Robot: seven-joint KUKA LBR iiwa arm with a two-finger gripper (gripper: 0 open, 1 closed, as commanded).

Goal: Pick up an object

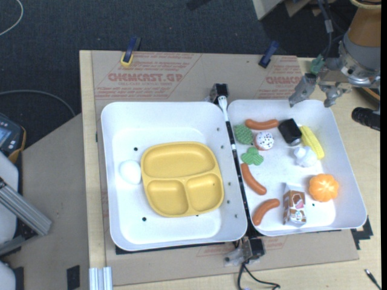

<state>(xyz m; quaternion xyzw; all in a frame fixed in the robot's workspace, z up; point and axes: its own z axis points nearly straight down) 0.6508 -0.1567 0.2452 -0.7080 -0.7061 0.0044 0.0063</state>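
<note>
The gripper (315,93) hangs with its two fingers spread and nothing between them, above the far rim of the right bin (347,180), so no object is yet picked. The candidates lie crowded in that bin: an orange (323,187), a corn cob (312,141) touching a black block (289,131), a small white piece (304,156) just beside the cob, three sausages (262,124), a spotted ball (264,141), green leafy pieces (244,134) and a small printed carton (294,208). The likely trouble is that crowding: fingers coming down near the cob could straddle two things or push one aside. The orange's round skin may slip out of a pinch. A descent from here could also strike the bin's rim. The left bin (115,162) holds a yellow divided tray (180,178) and a white egg (129,171), well apart.
</note>
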